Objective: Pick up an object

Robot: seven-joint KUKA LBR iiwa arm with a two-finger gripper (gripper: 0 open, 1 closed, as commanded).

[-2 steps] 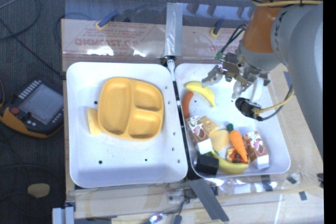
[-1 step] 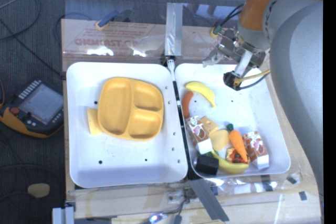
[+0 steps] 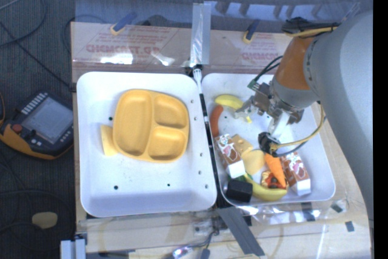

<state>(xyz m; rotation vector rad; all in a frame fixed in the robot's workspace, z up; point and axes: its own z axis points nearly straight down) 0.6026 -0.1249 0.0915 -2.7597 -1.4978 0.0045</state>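
My gripper (image 3: 273,107) hangs over the back of the right bin (image 3: 321,148), under the orange wrist band (image 3: 294,67). Its body hides what lies directly beneath it. A small yellow banana (image 3: 227,101) lies just to its left, beside a red sausage (image 3: 216,120). Nearer the front sit a brown and white box (image 3: 233,148), a pale yellow fruit (image 3: 254,161), an orange carrot (image 3: 276,171), a red and white carton (image 3: 297,170), a larger banana (image 3: 267,192) and a black block (image 3: 239,190).
The left bin (image 3: 97,191) holds a yellow divided plate (image 3: 150,124) with a pale yellow piece (image 3: 108,139) sticking out at its left. A raised rim (image 3: 206,130) separates the two bins. A handheld controller (image 3: 42,121) lies on the floor at the left.
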